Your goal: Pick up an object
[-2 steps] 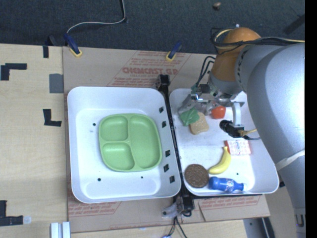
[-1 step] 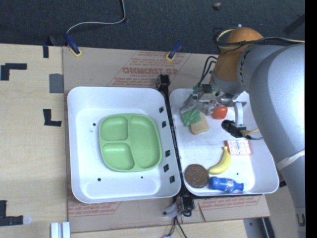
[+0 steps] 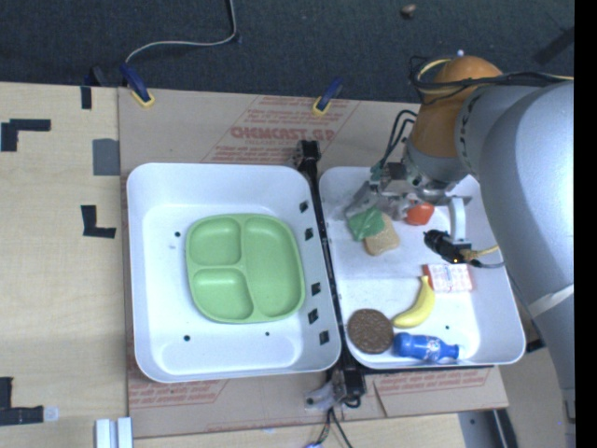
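Observation:
My gripper [image 3: 381, 194] hangs over the far part of the right bin [image 3: 494, 339], reaching in from the right. Just below it lie a green sponge-like piece [image 3: 366, 224] and a tan bread-like piece [image 3: 381, 242], touching each other. A small orange-red object [image 3: 419, 215] sits right beside the gripper, partly hidden by it. Nearer the front lie a yellow banana [image 3: 417, 308], a brown round cookie [image 3: 370, 329], a blue bottle [image 3: 424, 347] and a small red-and-white packet [image 3: 450, 279].
The left bin [image 3: 154, 250] holds a green divided plate [image 3: 245, 267]. A black divider [image 3: 317, 241] runs between the two bins. The arm's grey body fills the right side above the right bin's edge.

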`<state>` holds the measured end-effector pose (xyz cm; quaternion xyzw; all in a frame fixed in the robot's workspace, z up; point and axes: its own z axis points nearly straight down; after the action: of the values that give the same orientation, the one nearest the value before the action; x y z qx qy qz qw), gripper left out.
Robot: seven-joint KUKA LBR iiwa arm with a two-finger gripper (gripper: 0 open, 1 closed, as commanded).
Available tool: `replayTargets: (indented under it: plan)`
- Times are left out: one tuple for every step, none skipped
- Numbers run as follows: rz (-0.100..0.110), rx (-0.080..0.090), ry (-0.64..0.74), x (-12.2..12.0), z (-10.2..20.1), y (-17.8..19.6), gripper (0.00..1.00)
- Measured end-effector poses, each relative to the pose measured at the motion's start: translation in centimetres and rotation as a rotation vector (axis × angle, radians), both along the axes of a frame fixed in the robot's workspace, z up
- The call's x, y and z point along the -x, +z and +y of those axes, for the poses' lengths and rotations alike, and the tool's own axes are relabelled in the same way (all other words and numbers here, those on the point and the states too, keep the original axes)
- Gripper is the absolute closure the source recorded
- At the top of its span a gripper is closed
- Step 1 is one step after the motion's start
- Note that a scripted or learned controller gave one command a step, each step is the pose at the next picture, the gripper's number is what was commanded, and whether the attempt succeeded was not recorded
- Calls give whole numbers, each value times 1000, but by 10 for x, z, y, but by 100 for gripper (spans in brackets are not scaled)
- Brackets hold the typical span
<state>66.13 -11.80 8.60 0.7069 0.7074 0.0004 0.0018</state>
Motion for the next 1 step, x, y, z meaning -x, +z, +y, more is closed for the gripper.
replayTargets:
  plan:
    - [0,2,-2,83,-55,1,0]
